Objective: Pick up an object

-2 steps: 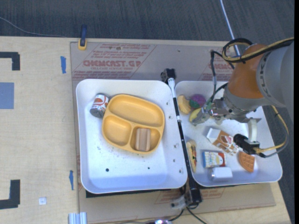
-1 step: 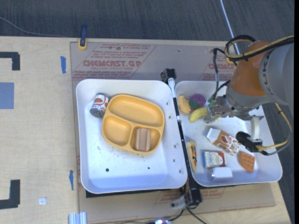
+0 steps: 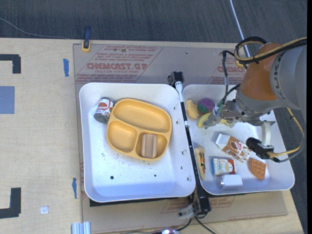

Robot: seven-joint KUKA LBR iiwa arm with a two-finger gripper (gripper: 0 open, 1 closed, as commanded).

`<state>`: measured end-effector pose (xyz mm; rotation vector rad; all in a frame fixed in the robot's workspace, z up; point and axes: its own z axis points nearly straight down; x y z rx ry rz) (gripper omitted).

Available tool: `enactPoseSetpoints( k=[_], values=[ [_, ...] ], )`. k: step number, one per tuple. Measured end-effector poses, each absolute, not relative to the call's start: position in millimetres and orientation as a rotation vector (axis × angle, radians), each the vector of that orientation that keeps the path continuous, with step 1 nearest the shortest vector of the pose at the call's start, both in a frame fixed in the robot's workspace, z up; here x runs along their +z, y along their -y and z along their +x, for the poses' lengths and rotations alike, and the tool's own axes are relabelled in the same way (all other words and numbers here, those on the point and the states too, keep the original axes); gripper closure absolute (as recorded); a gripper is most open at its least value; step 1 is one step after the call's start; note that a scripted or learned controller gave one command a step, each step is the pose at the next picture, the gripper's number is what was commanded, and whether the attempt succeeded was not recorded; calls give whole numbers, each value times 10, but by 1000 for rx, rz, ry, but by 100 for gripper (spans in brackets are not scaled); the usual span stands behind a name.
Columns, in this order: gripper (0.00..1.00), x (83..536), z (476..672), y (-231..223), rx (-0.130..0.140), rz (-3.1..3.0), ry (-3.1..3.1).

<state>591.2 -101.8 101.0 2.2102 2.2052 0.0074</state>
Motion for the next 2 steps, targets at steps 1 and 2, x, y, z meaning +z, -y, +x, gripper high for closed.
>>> enactPoseSetpoints(
  k=[1,2],
  values=[
    [0,899,5703,981,14,2210,-2211],
    [0,899,5412,982,13,2210,-2212]
  ],
)
